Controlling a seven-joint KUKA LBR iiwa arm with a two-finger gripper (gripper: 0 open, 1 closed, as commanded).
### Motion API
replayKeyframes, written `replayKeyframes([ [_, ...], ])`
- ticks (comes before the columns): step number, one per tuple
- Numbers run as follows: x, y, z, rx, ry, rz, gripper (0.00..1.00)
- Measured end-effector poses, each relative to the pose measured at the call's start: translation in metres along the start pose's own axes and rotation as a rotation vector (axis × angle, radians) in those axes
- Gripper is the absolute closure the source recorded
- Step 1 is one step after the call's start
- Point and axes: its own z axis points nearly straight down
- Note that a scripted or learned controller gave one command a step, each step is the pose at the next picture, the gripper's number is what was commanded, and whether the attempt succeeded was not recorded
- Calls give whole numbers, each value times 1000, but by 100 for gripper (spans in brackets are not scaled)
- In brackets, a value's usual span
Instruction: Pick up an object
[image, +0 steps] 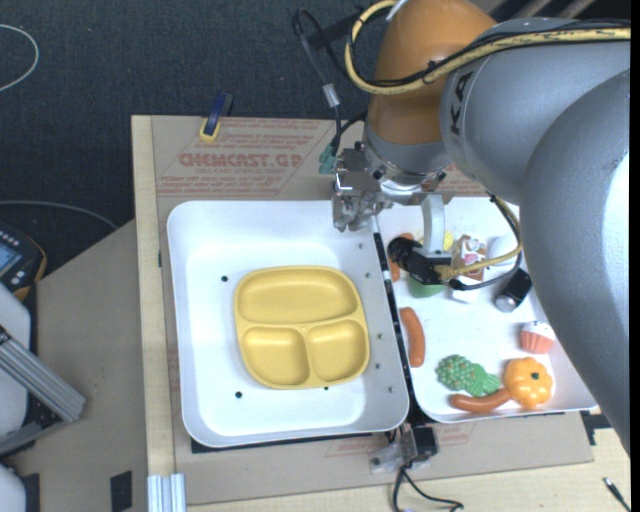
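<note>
Grey two-finger gripper (350, 215) hovering, fingers' spread unclear, nothing visibly held; yellow three-compartment plastic plate (300, 325) just below-left, untouched; pickup apparently still ahead.

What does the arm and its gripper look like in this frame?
The arm is bulky, rounded and grey, with a glossy orange band above the wrist. Yellow and black cables loop around the band. The gripper is a small grey metal assembly below the wrist, with a thin black cable running up from it.
</note>
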Motion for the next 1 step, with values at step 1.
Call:
replayKeyframes([
  [1, 3, -2, 18, 9, -1, 2, 100],
])
